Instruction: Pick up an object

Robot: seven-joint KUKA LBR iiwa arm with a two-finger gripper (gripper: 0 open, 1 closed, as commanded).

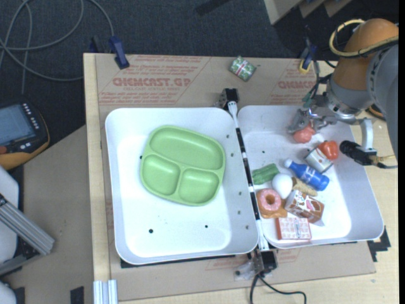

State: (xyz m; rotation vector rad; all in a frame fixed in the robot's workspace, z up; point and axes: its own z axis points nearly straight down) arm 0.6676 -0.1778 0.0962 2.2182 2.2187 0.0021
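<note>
The bench [158, 81] is a tan board printed with red lettering, and the two white bins sit side by side on it. The left bin [126, 220] holds a green three-compartment plate [182, 164], lying flat with its long side running from upper left to lower right. The right bin [361, 195] holds a cluster of small things. The grey arm [373, 75] comes in from the upper right, its orange band above the wrist, and the gripper [308, 120] hangs low over the far corner of the right bin. A small red-pink object [304, 133] lies right under the fingertips, touching or nearly so; whether the claw is open, closed or pinching it cannot be told from here.

Nearer the middle of that bin lies a blue bottle [308, 174], its long axis running from upper left to lower right with the white cap at the upper-left end. Just beside it, a red-capped white jar [323, 155] is tilted. A green block [265, 173] lies beside a white egg [282, 185]. Below these are a pink-frosted doughnut [270, 201], a red-and-white packet [306, 206] and a red box [293, 228].
</note>
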